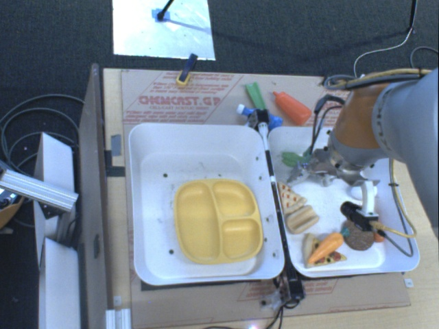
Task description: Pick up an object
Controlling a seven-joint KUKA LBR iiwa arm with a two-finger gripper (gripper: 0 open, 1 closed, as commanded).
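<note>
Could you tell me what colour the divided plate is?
Yellow; the divided plate shows in the camera view.

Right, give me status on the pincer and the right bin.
Pincer low over right white bin, fingers unclear. Toy orange carrot, pizza slice, tan bread roll loose in bin, none gripped. Yellow divided plastic tray in left bin.

A dark grey carpeted floor (55, 40) is seen around the tabletop (206, 91), which is covered by printed brown cardboard. A shiny silver square sheet (162, 19) is laid on the floor; black cables (27, 125) are coiled at left.
</note>
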